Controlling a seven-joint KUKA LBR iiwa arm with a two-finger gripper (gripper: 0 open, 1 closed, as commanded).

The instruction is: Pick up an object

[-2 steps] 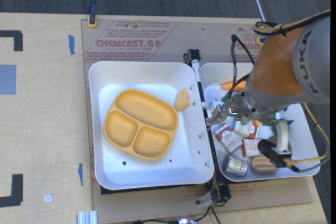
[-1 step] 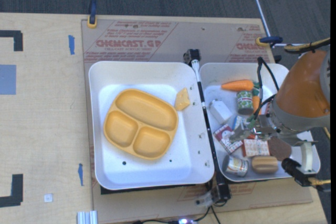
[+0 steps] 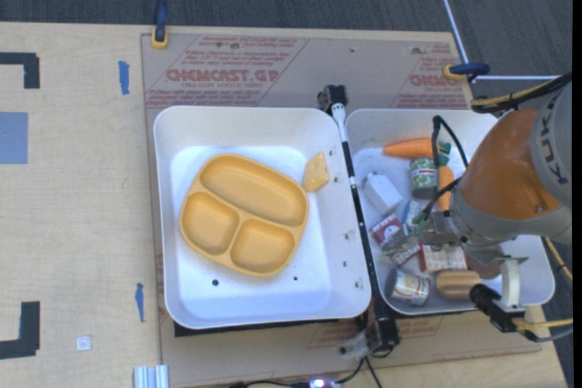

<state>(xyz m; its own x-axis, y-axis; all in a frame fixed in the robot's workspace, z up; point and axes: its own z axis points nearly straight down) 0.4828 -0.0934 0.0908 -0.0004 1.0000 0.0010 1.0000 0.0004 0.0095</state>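
one carrot [image 3: 408,147] lies crosswise, tip pointing left, right bin [image 3: 546,286].

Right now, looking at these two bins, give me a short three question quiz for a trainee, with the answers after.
1. True or false: the yellow divided plate lies in the right bin.
2. How many compartments does the plate have?
3. Multiple choice: the orange carrot lies at A) the right bin's far end, B) the left bin, C) the bench outside both bins.

Key: 1. False, it lies in the left bin. 2. Three. 3. A.
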